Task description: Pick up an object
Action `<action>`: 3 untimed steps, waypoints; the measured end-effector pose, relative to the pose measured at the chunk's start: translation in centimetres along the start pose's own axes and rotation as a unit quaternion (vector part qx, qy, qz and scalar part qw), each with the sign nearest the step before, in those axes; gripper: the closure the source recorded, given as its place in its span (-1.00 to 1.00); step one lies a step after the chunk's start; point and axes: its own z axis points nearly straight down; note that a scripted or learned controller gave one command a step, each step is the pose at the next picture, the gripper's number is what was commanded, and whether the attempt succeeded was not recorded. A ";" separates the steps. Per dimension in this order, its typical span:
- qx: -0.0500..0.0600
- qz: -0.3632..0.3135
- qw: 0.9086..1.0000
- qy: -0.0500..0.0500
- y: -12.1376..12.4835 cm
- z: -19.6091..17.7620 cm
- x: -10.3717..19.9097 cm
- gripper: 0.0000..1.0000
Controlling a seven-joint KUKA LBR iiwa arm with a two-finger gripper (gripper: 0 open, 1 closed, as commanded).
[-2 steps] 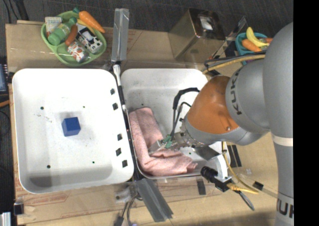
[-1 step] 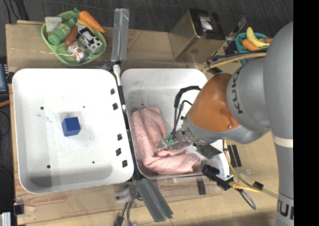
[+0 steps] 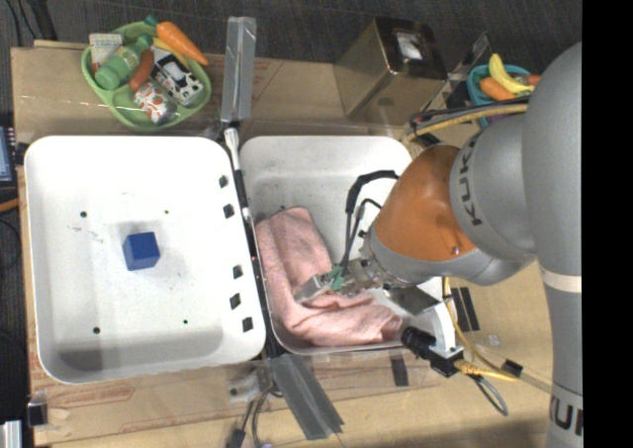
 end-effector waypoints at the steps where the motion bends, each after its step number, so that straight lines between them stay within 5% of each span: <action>1: 0.001 -0.014 1.000 0.000 6.7 1.0 0.3 -1.00; 2: 0.002 -0.016 1.000 0.000 6.7 0.1 0.3 1.00; 3: 0.002 -0.016 1.000 0.000 6.7 0.1 0.3 -1.00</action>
